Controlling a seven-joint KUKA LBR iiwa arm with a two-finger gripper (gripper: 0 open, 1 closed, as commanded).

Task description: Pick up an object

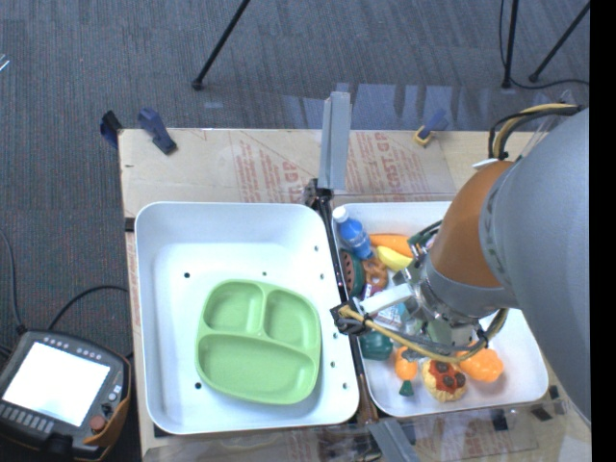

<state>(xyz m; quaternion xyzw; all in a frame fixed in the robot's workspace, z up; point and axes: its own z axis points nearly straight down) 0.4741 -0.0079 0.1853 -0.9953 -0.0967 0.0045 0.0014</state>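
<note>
The thing to pick up is one of the small toys (423,373) heaped in the right bin (527,354). Which one is meant cannot be told. At the far left of that bin lies a blue bottle (354,239) with a white cap, and just beside it is a yellow toy (393,256). At the near side sit a round toy (446,380) with red spots and an orange toy (486,366), touching each other. The bin's low walls likely keep the toys from rolling away, so they stay where the arm can reach.

The tool (428,330) hangs low over the middle of the heap, right above the near toys. It looks set to grab one. It cannot be told if the tool is open or closed, and no toy can be seen held in it. The grey arm (544,219), with its orange band (472,229), bends in from the right and hides much of the bin.

The left bin (173,258) holds just a green plate (260,340) with three parts, lying flat. Both bins sit side by side on the brown surface (241,166). Blue clips (154,128) at its far left edge seem to hold it down.
</note>
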